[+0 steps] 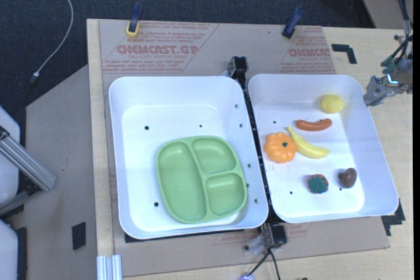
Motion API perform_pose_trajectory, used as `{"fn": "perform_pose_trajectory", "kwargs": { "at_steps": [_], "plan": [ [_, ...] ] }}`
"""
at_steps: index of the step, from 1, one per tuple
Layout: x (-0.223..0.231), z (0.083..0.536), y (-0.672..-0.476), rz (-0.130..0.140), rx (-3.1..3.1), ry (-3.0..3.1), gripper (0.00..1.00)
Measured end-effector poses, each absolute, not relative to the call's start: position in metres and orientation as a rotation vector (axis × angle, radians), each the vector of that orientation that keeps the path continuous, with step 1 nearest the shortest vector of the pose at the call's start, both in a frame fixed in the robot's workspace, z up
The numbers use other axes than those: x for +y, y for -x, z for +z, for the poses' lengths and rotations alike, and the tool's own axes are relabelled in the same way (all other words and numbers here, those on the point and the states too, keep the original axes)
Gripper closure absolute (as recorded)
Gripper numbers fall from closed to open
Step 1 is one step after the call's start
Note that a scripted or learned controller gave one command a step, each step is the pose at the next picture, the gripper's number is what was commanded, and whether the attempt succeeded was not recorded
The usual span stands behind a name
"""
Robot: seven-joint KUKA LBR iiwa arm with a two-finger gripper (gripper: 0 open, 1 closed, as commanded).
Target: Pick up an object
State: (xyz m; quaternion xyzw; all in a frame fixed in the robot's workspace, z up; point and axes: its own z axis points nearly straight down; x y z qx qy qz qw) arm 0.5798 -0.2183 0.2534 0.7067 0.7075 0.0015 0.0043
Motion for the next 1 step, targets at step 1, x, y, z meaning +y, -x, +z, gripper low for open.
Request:
{"fn": "perform_pose_trajectory", "kwargs": {
  "at_steps": [1],
  "plan": [
    [-0.1651,0.2458,-0.5779,0.001,2.230,-2.217,1.00]
  ]
}}
